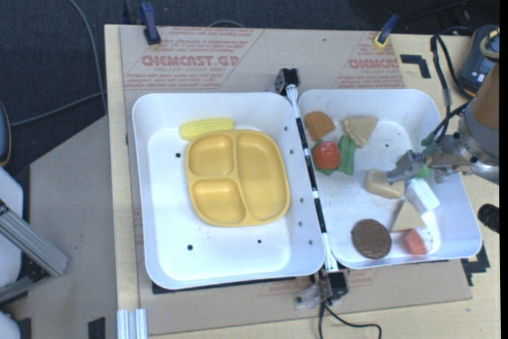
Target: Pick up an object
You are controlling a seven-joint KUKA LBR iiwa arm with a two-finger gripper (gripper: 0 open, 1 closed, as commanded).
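sitting low in the right bin (381, 101), toward its right wall: the claw (406, 167), reaching in from the right on the grey arm (484, 123). lying just left of and slightly below the fingertips, touching or nearly so: a pale tan wedge (384, 185), judged the likeliest target, long axis running left to right with a slight downward slant. resting just below the claw: a small white block (423, 195). cannot tell whether spread or pressed together; nothing seen pinched there, so no hold being credited.

judging the coming move as turning on a short shift left and down onto the wedge, closing across its short width rather than along its length.

counting in the right bin, as toy food pieces:
- one orange bread-like piece (320, 123)
- one tan triangular slice (359, 129)
- one red tomato-like piece (326, 156) touching one green piece (348, 154)
- one pale tan wedge
- one white block
- one cream triangular piece (408, 217)
- one brown round cookie (371, 239)
- one small pink-red cube (415, 241)

counting in the left bin (159, 171):
- one yellow divided plate (236, 175), three compartments
- one corn cob (207, 127), lying along the plate's upper edge

two bins standing side by side on the bench (238, 52).
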